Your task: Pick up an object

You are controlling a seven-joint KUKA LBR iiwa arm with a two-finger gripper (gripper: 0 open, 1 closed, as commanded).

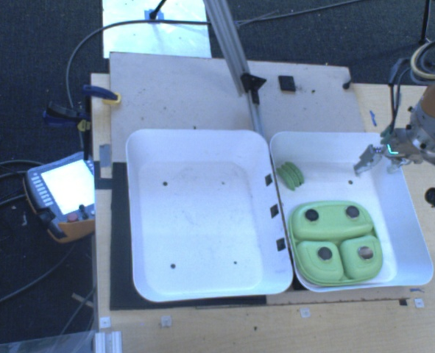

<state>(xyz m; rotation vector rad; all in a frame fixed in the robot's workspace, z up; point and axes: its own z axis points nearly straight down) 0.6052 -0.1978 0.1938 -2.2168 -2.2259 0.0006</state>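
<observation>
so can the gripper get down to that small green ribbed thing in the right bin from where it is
Probably yes. The gripper hangs over the right bin, and the ribbed piece lies alone by the bin's left wall, apart from the big green tray. That wall close beside it could crowd a finger.

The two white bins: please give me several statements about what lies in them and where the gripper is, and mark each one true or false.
1. The green objects lie in the right bin. True.
2. The large green block piece rests against the far wall of its bin. False: it lies in the near part of the bin.
3. The small ribbed green piece lies beside the wall between the bins. True.
4. The gripper is over the left bin. False: it is over the far right part of the right bin.
5. The gripper holds the ribbed piece. False: that piece lies in the bin, apart from the gripper.
</observation>
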